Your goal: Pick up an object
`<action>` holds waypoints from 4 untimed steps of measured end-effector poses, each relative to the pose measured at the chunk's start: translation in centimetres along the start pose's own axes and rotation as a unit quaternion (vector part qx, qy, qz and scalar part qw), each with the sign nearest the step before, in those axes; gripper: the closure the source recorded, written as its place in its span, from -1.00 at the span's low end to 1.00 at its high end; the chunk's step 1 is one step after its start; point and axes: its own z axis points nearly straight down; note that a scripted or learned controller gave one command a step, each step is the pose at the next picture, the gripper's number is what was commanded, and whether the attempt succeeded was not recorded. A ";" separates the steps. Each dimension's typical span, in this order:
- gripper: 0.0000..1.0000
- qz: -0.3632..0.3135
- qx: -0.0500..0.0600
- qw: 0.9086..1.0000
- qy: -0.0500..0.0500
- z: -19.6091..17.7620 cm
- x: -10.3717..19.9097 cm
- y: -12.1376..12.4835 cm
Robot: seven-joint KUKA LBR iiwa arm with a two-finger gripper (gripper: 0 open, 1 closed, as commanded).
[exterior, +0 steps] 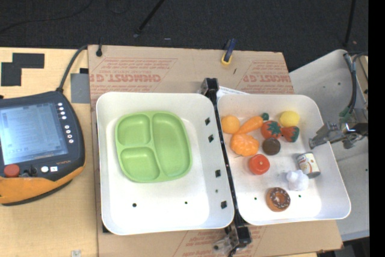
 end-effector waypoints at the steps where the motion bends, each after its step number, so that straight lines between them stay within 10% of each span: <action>1: -1.00 -0.001 0.003 1.000 0.002 2.7 6.3 -3.4; 2: -1.00 -0.002 -0.010 1.000 -0.002 -16.9 9.1 -3.1; 3: 1.00 -0.003 0.000 1.000 -0.001 -16.9 9.1 -3.1; 4: 1.00 -0.006 0.002 1.000 -0.001 -17.8 9.2 -3.1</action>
